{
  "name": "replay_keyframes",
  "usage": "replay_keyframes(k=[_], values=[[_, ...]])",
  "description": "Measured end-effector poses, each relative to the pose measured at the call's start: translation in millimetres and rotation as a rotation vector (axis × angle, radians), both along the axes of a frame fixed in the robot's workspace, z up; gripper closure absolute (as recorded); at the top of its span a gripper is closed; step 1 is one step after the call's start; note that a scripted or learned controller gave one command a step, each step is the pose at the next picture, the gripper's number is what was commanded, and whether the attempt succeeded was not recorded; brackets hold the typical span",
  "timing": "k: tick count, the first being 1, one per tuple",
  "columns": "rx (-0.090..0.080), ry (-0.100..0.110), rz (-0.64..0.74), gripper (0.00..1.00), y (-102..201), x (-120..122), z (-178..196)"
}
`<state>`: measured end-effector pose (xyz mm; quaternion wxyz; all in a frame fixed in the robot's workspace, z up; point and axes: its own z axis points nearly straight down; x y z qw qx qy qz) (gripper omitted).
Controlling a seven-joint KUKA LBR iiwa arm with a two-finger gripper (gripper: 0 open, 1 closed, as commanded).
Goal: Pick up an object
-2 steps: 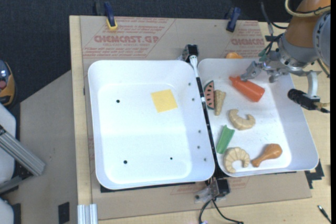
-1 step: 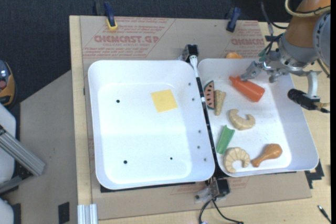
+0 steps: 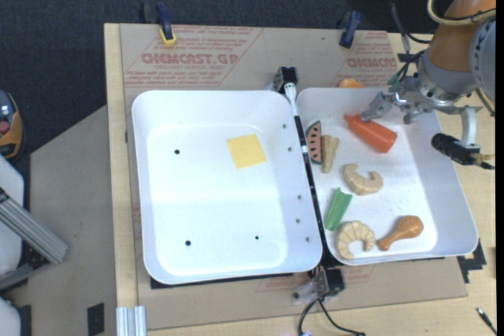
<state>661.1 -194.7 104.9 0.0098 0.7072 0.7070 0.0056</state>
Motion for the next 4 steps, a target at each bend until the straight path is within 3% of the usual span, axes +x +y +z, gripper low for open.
replay_keyframes(k=[3, 4], values=[[0.0, 0.0, 0.0, 0.0, 0, 0, 0], [0.01, 0.029, 0.005, 0.0, 73, -60, -21]])
